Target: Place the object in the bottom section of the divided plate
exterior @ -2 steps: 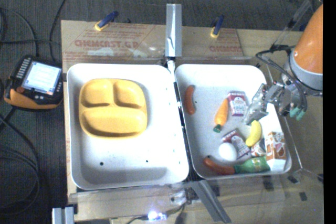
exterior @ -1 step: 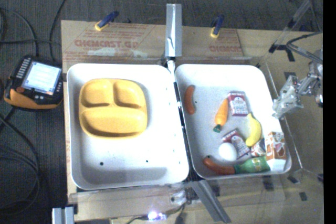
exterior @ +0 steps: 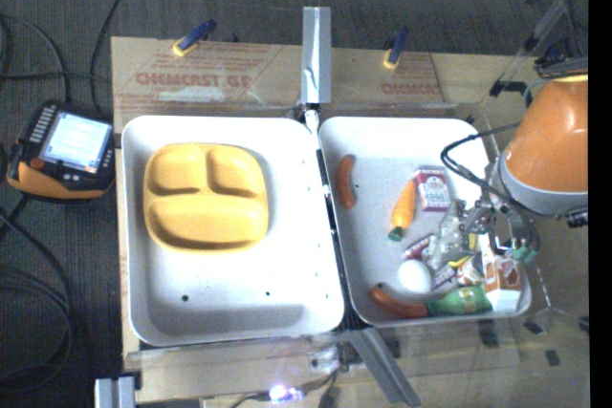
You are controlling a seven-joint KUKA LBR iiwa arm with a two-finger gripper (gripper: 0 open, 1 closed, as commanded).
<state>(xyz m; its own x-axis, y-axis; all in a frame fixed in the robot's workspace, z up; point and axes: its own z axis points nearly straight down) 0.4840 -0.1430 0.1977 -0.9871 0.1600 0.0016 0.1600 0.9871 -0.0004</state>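
While the arm hangs over the right bin (exterior: 337, 234), I cannot tell how the gripper (exterior: 469, 239) stands

Nearest me in that bin lie a sausage (exterior: 397, 304), a green packet (exterior: 462, 302) and a white egg (exterior: 413, 277); just beyond them the gripper sits low among the clutter, with a carrot (exterior: 404, 207), a small pink carton (exterior: 433, 188) and a second sausage (exterior: 345, 181) farther back. In the left bin (exterior: 229, 311) the yellow divided plate (exterior: 207, 197) rests with nothing in its wide bottom section

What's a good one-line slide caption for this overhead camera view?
KUKA arm's gripper over the right bin of toy food, with the yellow divided plate waiting in the left bin.
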